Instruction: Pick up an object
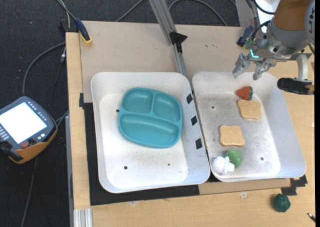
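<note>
The gripper (pixel 248 69) hangs above the far edge of the right bin (pixel 285 136), its fingers spread and holding nothing. Taking this bin as the landmark, a small red strawberry (pixel 244 92) lies in its far part, just below the gripper, with two toasts (pixel 249 109) (pixel 231 135) nearer its middle and a green-and-white piece (pixel 227 161) at its near edge. The strawberry looks to me light, stiff and a little smooth, so I would pinch it across its widest part, not at the tip.
</note>
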You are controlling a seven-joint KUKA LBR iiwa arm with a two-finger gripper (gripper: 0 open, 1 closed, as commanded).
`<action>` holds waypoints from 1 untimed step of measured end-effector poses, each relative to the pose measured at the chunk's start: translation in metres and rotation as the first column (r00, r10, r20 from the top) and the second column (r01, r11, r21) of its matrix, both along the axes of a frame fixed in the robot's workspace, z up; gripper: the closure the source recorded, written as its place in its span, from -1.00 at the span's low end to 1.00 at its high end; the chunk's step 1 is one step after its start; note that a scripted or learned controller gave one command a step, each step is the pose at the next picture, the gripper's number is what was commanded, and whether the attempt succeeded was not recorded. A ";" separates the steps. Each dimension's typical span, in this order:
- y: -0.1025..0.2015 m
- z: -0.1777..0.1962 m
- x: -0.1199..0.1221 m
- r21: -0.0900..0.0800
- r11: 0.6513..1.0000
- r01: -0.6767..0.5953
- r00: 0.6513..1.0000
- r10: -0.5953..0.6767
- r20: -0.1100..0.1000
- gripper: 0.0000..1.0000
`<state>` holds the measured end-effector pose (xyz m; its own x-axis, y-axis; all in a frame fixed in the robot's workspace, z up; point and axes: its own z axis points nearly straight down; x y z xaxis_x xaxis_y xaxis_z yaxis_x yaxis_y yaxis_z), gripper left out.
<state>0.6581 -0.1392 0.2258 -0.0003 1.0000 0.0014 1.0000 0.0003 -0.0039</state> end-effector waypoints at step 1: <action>0.000 0.002 0.001 -0.001 1.000 -0.001 1.000 0.001 0.004 -1.00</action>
<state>0.6590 -0.1391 0.2277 -0.0010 1.0000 0.0006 1.0000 0.0010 -0.0001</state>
